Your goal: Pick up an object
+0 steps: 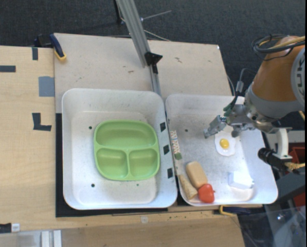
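- At the near rim of the right bin (269, 189): a small red tomato-like piece (206, 193), round and glossy, touching the tan block beside it.
- Just behind it: a tan bread-like block (196, 173), rounded at the corners, lying slantwise on the bin floor.
- Along that block's left side: a darker brown stick-shaped piece (186, 187), pressed up to the bin's left wall.
- Toward the near right corner of the same bin: a white crumpled-looking item (240, 180), hard to tell apart from the white floor; kind unclear.
- Further back, near the middle of the right bin: a toy fried egg (224, 145), flat and white with a round yellow yolk, lying alone and apart from the other pieces.
- Just behind and above the egg: the gripper (218, 128), reaching in from the right and angled down and leftward, not touching the egg as far as can be seen, with nothing visibly held; open or closed, impossible to tell from this angle.
- Behind the gripper: the grey arm with its orange band (276, 78), over the bin's right rim.
- In the left bin (71, 138): a green divided plate (126, 149) with three compartments, lying flat at the centre.
- Beyond both bins: a pale board (102, 66), with a slanted metal pole (135, 27) coming down to where the bins meet.
- At the board's far left corner: a blue and yellow clamp (57, 47).
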`<state>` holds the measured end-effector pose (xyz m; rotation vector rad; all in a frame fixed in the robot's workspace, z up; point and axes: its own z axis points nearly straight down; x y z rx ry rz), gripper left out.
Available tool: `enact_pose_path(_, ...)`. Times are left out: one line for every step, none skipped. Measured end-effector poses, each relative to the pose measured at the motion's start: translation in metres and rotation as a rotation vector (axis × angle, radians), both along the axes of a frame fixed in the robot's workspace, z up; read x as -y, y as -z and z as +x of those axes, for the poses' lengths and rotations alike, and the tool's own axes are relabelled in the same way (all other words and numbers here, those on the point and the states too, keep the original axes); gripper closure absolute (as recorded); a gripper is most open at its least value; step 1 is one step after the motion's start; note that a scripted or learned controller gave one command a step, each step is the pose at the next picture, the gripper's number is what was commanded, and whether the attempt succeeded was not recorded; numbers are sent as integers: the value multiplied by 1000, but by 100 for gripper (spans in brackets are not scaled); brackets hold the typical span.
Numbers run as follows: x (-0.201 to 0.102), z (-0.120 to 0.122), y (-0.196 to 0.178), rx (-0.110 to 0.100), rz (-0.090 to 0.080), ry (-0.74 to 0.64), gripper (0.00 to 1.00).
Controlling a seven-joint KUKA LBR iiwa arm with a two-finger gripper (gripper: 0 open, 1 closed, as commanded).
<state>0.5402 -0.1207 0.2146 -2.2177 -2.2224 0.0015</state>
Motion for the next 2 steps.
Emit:
enact_pose_path(0, 0, 0, 0, 0, 0, 0)
enact_pose_path(-1, -9, 61, -6, 0, 1, 0)
